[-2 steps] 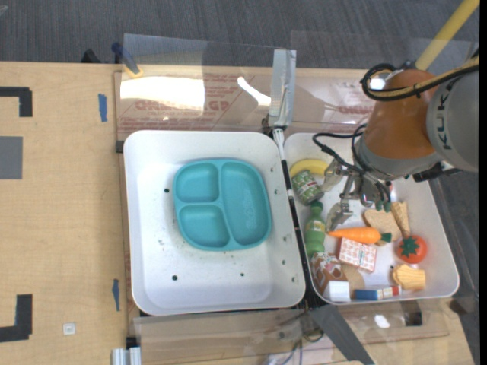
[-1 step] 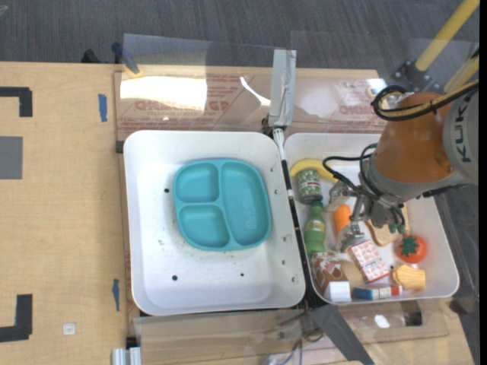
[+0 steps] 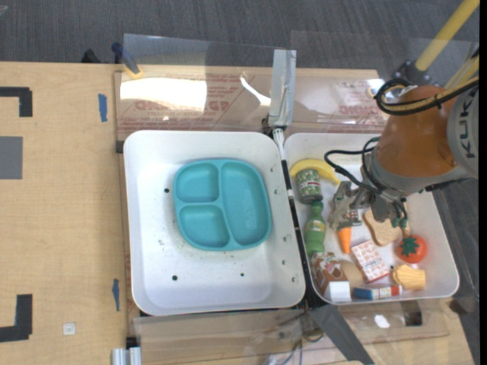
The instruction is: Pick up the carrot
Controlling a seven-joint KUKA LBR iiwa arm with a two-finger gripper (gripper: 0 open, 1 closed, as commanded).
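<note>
The carrot [image 3: 345,239] is a small orange piece lying in the right bin [image 3: 444,242], between a green bottle [image 3: 315,230] and a slice of toast [image 3: 380,227]. My gripper [image 3: 345,213] points down just above the carrot's upper end, under the orange wrist band. Its fingers look open and spread to either side of the carrot's top, with nothing held between them. The wrist hides part of the bin floor behind the gripper.
Crowding the right bin are a banana [image 3: 313,169], a green can [image 3: 308,183], a tomato [image 3: 412,248], corn [image 3: 412,277], a red-and-white box [image 3: 370,261] and a tube [image 3: 367,292]. The left bin [image 3: 144,226] holds a teal divided plate [image 3: 223,204].
</note>
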